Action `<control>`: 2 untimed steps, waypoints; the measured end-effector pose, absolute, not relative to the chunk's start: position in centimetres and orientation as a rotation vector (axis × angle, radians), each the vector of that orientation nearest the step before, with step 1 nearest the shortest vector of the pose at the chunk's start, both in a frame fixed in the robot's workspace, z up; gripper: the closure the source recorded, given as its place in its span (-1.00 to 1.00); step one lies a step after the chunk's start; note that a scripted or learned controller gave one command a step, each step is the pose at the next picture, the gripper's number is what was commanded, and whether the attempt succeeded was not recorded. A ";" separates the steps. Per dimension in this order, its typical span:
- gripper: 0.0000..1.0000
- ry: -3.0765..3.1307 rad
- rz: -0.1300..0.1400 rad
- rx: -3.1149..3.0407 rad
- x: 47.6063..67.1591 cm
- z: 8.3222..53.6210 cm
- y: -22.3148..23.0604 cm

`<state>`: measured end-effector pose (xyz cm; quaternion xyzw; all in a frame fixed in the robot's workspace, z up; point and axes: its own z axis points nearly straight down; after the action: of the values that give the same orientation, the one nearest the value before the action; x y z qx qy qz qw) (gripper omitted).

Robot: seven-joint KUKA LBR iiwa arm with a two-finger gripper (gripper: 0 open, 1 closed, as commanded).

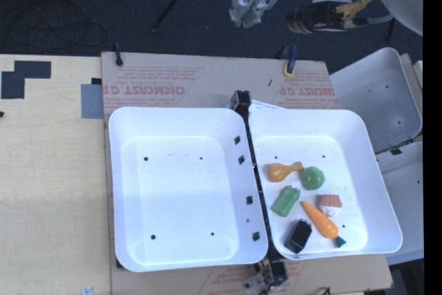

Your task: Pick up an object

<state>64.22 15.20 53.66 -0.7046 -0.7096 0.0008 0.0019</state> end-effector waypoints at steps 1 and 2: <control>1.00 -2.226 0.005 -2.210 64.3 52.7 22.5; 1.00 -2.217 0.024 -2.214 64.2 41.7 24.3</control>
<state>64.22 24.28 41.71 -0.7065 -0.7077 0.0077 0.0041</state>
